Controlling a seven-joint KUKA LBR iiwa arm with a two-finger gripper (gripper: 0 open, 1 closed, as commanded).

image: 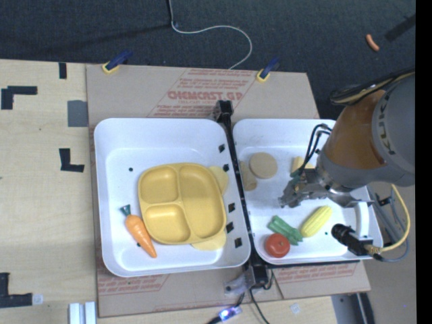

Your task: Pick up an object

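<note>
gripper (pixel 291 199) low in right bin (pixel 270 132), grip state can't be told; corn cob (pixel 315 221) just below-right of it, long axis slanting.

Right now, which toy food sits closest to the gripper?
The yellow corn cob, just below the gripper in the right bin. Tomato lies farther; carrot is in the left bin.

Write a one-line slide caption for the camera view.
KUKA arm's gripper hovers in the right bin above toy corn, tomato; left bin holds yellow tray, carrot.
</note>
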